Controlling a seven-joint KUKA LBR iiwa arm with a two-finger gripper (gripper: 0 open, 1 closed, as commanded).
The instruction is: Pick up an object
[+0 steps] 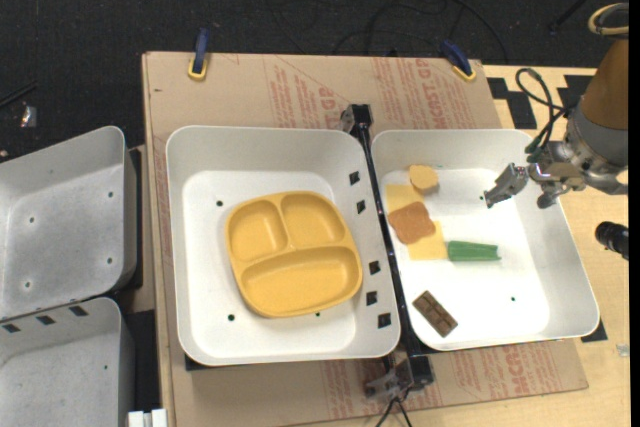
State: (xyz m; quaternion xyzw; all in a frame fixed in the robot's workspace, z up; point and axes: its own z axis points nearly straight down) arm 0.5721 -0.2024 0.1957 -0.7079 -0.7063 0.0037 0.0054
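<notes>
**Open gripper over the right bin**

The gripper (522, 185) is hovering over the right bin (560, 315) with its fingers spread apart and nothing between them. Inside this bin are lying a yellow slice (424, 178), a brown piece (410, 223) on a yellow piece (428, 245), a green block (472, 252) and a dark brown bar (435, 312). The left bin (200, 165) is holding a yellow divided plate (294, 253).

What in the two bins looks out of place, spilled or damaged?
Nothing stands out. The yellow divided plate lies flat in the left bin. The food pieces, among them a green piece and a brown bar, lie loose in the right bin, none visibly broken.
</notes>
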